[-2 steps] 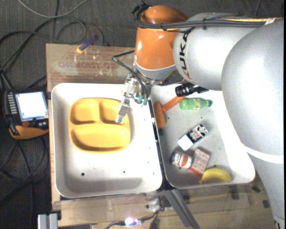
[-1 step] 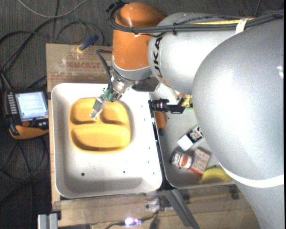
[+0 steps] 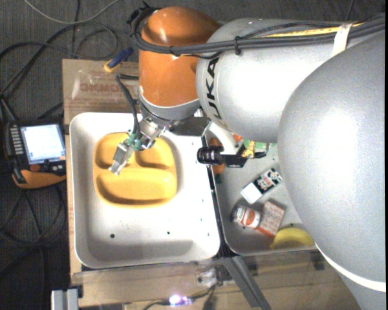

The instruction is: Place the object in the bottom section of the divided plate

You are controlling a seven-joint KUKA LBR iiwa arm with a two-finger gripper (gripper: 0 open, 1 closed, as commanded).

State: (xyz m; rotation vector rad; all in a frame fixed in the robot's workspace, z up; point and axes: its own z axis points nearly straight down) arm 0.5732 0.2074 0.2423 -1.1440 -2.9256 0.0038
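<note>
Your claw (image 3: 119, 159) hangs over the yellow divided plate (image 3: 139, 185) in the left bin (image 3: 84, 237), near the dividing ridge. You cannot tell its opening or any object in it. Next, centre over the near, wide section before release.

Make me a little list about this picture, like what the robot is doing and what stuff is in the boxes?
robot arm: grey with an orange band, reaching in from the right
gripper: over the yellow divided plate, near its upper sections
plate location: in the left white bin
bottom section of plate: nothing visible in it
right white bin: holds a yellow banana-like item, a small red and white can, a white box, other small things
left of the bench: a handheld screen on the floor
</note>
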